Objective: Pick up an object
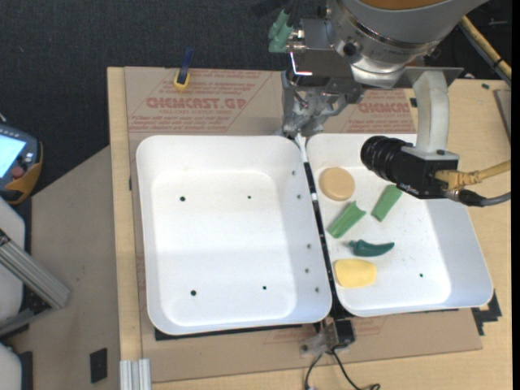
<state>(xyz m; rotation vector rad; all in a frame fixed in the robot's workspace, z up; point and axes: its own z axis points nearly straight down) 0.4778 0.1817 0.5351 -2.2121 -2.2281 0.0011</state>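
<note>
Two white bins side by side: left bin (162, 218), right bin (463, 258). Gripper (299, 128) above the far end of their shared rim; finger state impossible to tell. In right bin: yellow piece (356, 273), round tan piece (336, 184), two green blocks (346, 218), dark green pepper (372, 248).

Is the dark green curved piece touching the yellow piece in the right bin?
Cannot tell. In the camera view the dark green piece lies just above the yellow piece; no clear gap or contact shows.

Two white bins (162, 177); two green blocks (346, 218); one tan disc (336, 184); one yellow lump (356, 273); one dark green pepper (374, 249).
</note>
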